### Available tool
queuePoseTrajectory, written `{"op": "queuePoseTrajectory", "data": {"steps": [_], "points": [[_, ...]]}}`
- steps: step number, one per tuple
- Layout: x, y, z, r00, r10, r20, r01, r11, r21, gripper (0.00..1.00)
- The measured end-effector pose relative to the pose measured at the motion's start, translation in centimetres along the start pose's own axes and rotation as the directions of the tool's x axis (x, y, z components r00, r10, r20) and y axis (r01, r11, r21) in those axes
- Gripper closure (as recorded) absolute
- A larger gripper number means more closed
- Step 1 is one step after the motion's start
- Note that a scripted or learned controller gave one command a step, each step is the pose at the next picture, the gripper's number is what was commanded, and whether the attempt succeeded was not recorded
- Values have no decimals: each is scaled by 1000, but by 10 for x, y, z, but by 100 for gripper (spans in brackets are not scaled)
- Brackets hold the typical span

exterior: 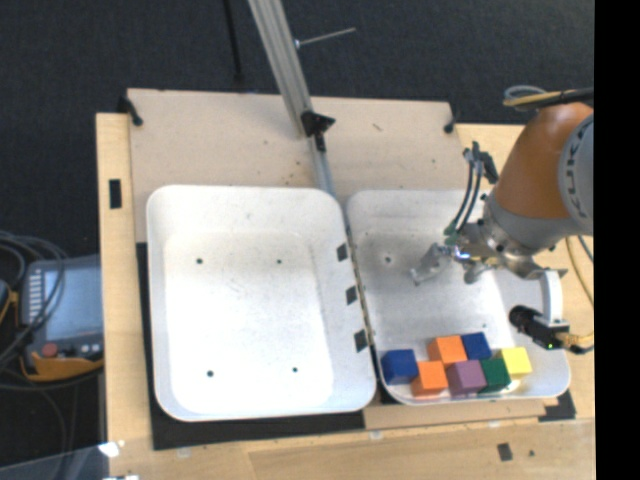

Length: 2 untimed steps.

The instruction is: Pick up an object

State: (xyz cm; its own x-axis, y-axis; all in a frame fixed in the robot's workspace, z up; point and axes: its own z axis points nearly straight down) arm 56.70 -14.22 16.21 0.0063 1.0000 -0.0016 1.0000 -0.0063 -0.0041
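Several coloured blocks lie bunched at the near edge of the right bin [400,213]: a blue block [399,365], an orange block [449,349], a second blue one [476,345], a yellow block [516,360], another orange one [431,375], a purple block [465,376] and a green block [495,372]. My gripper [448,268] hangs over the middle of the right bin, above and behind the blocks. It is open, with nothing between its fingers.
The left bin [250,298] sits beside the right one, with clips along the shared edge. A slanted aluminium post [285,58] rises from behind the bins. A control pendant [60,308] with cables lies off the bench at the left.
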Motion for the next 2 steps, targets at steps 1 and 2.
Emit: {"op": "queuePoseTrajectory", "data": {"steps": [1,2], "points": [[-1,1,63,1000,-2,0,2,1000,1,0],[-1,3,49,1000,6,-3,-6,1000,-8,100]]}}
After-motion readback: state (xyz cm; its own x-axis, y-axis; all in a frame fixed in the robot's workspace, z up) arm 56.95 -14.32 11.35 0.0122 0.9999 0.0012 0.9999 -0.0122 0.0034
